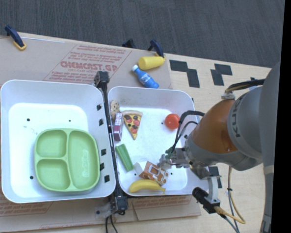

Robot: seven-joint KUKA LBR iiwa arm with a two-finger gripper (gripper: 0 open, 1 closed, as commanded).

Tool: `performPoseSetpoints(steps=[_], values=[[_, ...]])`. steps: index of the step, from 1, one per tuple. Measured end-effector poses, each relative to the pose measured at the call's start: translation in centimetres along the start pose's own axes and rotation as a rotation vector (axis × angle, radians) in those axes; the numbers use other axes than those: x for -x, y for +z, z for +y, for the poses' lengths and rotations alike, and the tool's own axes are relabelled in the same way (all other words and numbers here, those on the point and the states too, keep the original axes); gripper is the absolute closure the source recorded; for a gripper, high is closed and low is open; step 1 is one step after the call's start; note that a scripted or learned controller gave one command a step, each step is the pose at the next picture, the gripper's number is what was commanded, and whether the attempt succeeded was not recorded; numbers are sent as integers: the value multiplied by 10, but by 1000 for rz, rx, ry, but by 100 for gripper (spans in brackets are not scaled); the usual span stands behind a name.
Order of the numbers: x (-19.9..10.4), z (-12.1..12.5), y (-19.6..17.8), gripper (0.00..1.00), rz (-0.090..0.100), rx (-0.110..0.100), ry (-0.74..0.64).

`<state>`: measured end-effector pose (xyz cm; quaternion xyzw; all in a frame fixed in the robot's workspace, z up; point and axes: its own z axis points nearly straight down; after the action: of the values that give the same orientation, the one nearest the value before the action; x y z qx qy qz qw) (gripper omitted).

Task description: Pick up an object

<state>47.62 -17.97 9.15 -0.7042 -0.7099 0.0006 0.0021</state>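
Observation:
The right bin (pixel 186 99) holds a pizza slice (pixel 132 123), a red ball (pixel 171 121), a green stick (pixel 124 157), a dark red bar (pixel 118 127), a banana (pixel 146 186) and an orange-and-white waffle-like piece (pixel 154 172). My gripper (pixel 165 162) reaches down into the bin's front right part. It sits just above and to the right of the waffle-like piece, at its upper edge. The wrist and orange band (pixel 213 132) hide the bin's right wall.
The left bin (pixel 18 101) holds a green divided plate (pixel 66 159). A yellow bottle (pixel 151 62) and a blue bottle (pixel 145 77) lie on the cardboard behind the right bin. Clamps (pixel 102 78) stand between the bins. Cables (pixel 230 212) trail at the front right.

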Motion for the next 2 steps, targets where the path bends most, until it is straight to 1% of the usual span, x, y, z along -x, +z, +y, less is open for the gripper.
performPoseSetpoints(steps=[1, 2], values=[[13, 1, -117, 100, -3, 5, 2], [5, 34, -107, 100, -2, 2, 1]])
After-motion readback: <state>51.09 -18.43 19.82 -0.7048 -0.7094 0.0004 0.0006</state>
